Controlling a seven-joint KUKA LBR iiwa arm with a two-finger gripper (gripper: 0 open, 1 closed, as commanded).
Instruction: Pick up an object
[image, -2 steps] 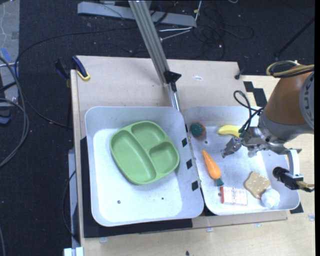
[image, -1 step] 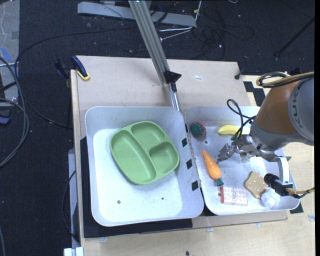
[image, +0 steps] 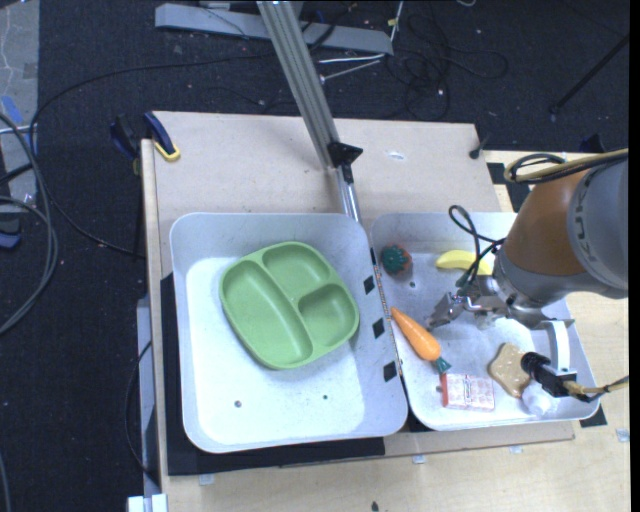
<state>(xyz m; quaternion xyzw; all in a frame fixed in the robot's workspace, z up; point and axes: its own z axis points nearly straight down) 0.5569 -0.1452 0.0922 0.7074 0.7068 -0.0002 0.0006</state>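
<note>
A: Where is the orange plastic carrot (image: 417, 336) placed relative to the metal two-finger gripper (image: 447, 312)?

B: It is seen in the right white bin (image: 420, 232), just beside the fingertips, down and toward the left bin. Its long axis is laid diagonally, green tip toward the near edge.

A: Fingers?

B: They are judged slightly spread, though blurred; nothing is seen between them, and no contact with the carrot can be confirmed.

Plain tan wooden table (image: 260, 160), with two shallow white bins sitting side by side on it: left bin (image: 200, 330), right bin (image: 420, 232).
</note>
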